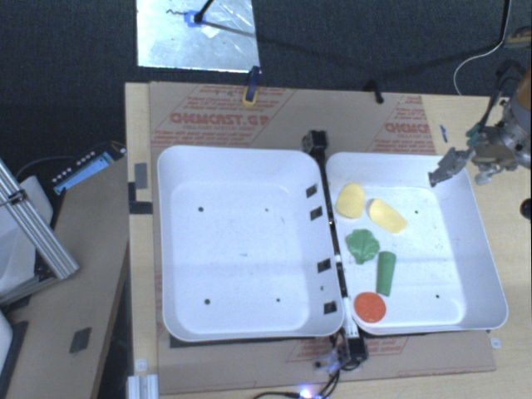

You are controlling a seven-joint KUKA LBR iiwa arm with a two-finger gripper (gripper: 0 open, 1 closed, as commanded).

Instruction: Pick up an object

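Round red-orange disc (370,307) near bin's (482,248) front rim; jaws (440,173) state unclear, above far corner.

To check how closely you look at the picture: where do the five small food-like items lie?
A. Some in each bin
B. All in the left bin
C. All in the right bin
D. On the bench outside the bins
C: the two yellow pieces, the green leafy piece, the green stick and the orange-red disc all lie inside the right bin, near its left side.
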